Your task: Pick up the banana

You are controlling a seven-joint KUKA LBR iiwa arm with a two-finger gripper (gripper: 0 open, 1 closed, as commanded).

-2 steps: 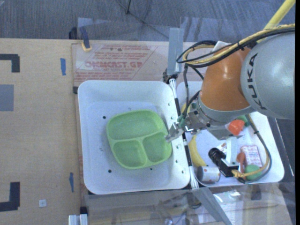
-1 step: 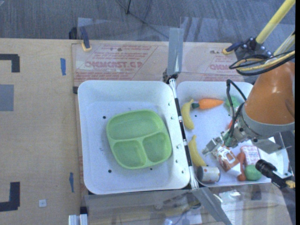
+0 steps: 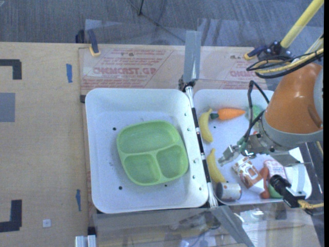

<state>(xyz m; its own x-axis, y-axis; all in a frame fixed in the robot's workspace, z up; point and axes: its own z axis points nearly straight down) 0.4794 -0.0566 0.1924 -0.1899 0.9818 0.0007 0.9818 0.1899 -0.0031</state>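
Note:
Two yellow bananas lie in the right bin point(image 3: 232, 98) along its left wall: one banana point(image 3: 205, 125) towards the back, the other banana point(image 3: 215, 166) nearer the front. My gripper point(image 3: 232, 152) hangs over the bin's middle, just right of the front banana and a little above it. Its metal fingers point(image 3: 225, 156) stand apart with nothing between them. The grey arm with its orange band reaches in from the right.
An orange carrot point(image 3: 231, 113) and a green item point(image 3: 256, 111) lie at the back of the right bin. A small carton point(image 3: 247, 173), a silver cup point(image 3: 229, 191) and red-orange pieces point(image 3: 265, 181) crowd its front. The left bin point(image 3: 97, 138) holds a green divided plate point(image 3: 152, 152).

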